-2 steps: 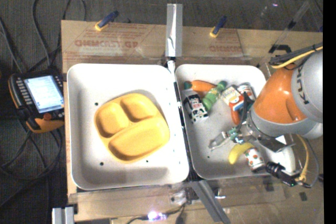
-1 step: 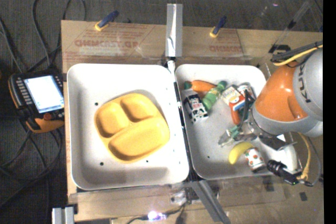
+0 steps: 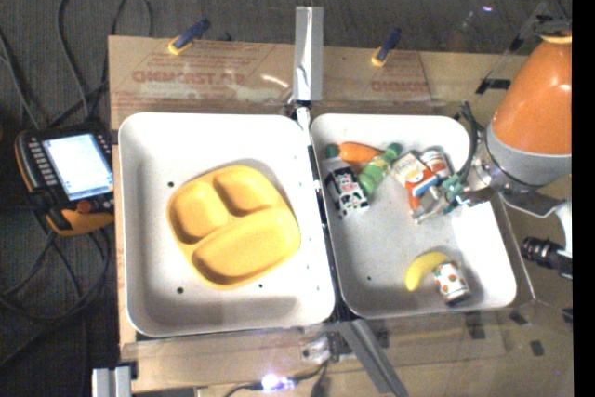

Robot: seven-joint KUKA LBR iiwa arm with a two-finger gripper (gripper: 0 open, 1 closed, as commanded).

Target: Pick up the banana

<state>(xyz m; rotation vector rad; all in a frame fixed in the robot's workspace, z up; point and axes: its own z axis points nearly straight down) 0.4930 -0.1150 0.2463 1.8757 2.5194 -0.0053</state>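
Camera view puts my gripper (image 3: 444,197) beside the can (image 3: 420,172), finger state unclear, banana (image 3: 425,268) lying below them, so I'm approaching.

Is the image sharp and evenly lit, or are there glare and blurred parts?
Camera view: glare whitens the left bin's rim; the yellow divided tray and banana read clearly; the gripper and the packets near it look soft and muddled; the floor beyond the bench is dim.
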